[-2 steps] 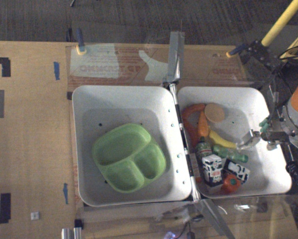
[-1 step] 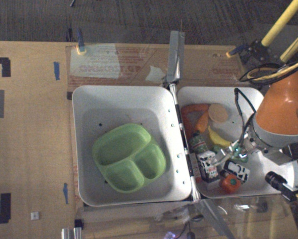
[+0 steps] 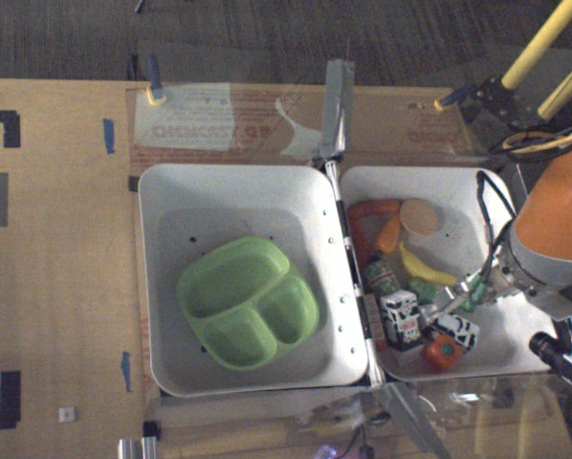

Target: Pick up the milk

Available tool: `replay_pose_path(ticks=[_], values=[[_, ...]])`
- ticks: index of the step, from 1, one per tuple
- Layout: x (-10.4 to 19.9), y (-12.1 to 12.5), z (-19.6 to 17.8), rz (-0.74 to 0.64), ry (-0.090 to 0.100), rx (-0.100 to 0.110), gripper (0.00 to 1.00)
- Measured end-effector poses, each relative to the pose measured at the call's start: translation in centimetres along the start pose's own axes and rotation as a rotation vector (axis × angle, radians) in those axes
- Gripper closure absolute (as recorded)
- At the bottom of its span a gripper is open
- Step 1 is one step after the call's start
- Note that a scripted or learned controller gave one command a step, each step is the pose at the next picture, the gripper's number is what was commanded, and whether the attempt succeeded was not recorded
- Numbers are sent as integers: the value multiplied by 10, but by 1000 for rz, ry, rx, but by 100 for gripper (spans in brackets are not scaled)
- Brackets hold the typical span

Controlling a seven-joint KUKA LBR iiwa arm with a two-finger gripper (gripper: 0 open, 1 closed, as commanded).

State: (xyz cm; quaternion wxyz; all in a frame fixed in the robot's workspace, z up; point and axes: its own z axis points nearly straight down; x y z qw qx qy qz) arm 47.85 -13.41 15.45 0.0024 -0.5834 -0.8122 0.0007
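Pincer (image 3: 455,300) low in right bin (image 3: 496,347), beside milk (image 3: 400,317); finger state unclear.

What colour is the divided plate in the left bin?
Light green, plain with no pattern; the divided plate lies in the left bin, seen clearly in the camera view.

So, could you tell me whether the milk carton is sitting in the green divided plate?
No, the milk carton stands in the right bin among the toy food, while the green divided plate lies in the left bin.
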Motion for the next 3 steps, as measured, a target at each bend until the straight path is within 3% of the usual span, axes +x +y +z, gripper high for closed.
replay_pose_path(ticks=[1, 2, 3], values=[[0, 0, -7, 3, 2, 2, 100], [90, 31, -27, -167, -1, 1, 100], [145, 49, -51, -100, -3, 0, 100]])
